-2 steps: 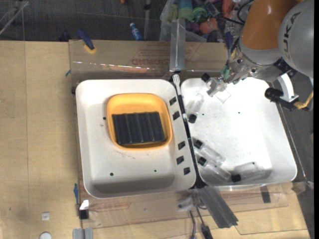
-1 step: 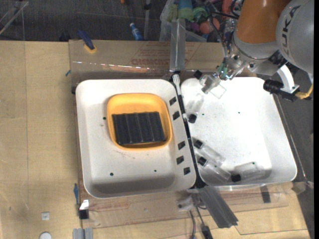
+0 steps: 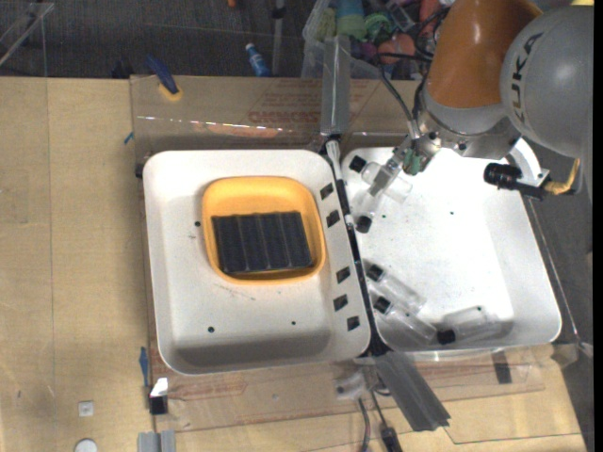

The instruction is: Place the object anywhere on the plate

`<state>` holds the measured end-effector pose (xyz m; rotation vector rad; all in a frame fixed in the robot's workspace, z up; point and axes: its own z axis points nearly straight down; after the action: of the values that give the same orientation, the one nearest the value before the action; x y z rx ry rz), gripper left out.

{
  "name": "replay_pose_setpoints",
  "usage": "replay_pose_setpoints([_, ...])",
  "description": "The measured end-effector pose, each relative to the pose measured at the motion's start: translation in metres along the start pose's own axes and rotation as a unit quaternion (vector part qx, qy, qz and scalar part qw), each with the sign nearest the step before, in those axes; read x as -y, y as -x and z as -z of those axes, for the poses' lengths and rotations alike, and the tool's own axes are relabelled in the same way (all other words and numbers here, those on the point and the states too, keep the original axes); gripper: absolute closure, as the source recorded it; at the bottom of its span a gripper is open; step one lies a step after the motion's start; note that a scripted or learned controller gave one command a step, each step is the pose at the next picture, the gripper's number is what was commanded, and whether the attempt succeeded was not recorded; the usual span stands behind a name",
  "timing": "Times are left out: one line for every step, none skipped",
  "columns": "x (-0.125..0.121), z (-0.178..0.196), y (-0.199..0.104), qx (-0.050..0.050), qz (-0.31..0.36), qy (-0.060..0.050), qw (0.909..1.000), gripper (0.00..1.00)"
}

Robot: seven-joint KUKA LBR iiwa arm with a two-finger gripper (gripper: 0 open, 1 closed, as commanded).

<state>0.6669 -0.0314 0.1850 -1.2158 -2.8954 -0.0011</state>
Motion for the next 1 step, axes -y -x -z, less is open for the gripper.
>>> replay_pose_setpoints([-0.0001, 0.0006, 0.0003, 0.0, 0.0, 0.001, 1.0, 0.0])
